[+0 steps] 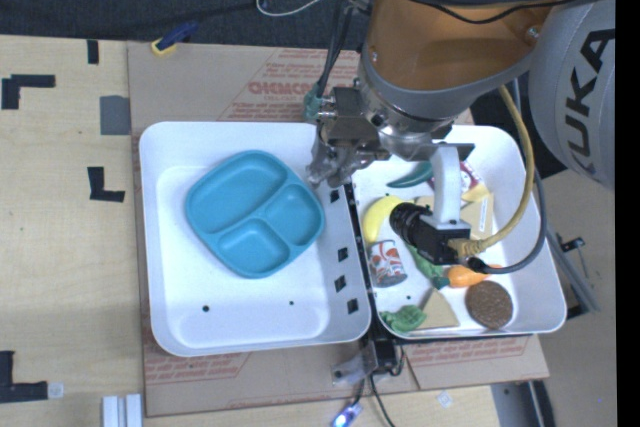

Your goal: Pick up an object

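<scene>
The gripper [328, 165] hangs over the divider between the two bins, at the 12 o'clock end of it; whether it is apart or together cannot be told. A blue divided plate [254, 212] lies in the left bin [170, 315]. In the right bin [530, 310] lie a yellow banana [377, 215], a brown round cookie [490, 303] at 5 o'clock, an orange carrot [462, 278] just beside it, and a green leafy piece [405, 319] at 7 o'clock.

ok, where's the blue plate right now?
The blue plate lies in the left bin, toward its upper right, beside the divider between the bins; the hand is just beyond its upper-right edge.
</scene>
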Available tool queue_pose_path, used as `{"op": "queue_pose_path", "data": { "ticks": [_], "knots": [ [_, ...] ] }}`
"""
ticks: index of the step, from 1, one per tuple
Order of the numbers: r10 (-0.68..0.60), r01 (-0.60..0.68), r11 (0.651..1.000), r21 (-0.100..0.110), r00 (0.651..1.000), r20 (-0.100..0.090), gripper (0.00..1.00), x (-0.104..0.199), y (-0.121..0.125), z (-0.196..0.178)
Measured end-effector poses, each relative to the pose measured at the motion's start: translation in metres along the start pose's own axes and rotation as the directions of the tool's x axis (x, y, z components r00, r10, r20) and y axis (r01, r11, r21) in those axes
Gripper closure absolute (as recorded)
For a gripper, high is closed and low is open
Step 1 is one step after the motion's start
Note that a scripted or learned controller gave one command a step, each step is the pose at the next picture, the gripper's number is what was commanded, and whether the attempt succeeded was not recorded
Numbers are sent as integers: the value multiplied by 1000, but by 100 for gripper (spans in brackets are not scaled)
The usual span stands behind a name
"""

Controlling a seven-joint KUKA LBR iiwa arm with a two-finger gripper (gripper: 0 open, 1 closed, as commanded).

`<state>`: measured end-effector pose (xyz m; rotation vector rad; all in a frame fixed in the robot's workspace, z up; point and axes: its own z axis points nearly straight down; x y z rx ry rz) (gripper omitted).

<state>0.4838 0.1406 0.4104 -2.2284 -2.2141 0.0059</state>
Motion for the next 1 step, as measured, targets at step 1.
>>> {"op": "queue_pose_path", "data": {
  "ticks": [1],
  "knots": [
    [-9, 9, 1000, 1, 1000, -1, 100, 5, 0, -10]
  ]
}}
